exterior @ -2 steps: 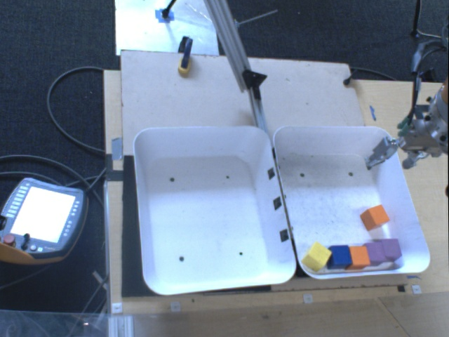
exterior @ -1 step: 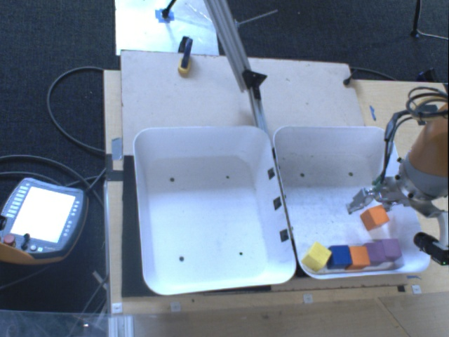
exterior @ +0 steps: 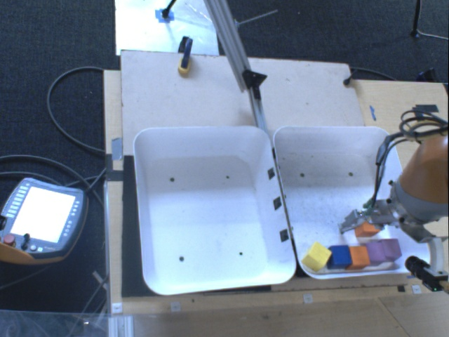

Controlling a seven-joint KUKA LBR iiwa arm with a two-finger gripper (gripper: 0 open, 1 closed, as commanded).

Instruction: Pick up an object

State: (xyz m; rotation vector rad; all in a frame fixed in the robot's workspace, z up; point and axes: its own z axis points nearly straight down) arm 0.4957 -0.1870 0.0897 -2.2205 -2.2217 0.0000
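Claw: low in the right bin, near its front right corner; an orange block sits at its tips, though whether the fingers close on it cannot be told. Just in front, along the bin's front wall, a row from left to right: yellow block, blue block, second orange block, purple block. Left bin: beside it on the table. Handheld control pendant: far left, off the table.

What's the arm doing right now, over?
Gripper low in right bin, over an orange block. Yellow, blue, orange, purple blocks along the near wall.
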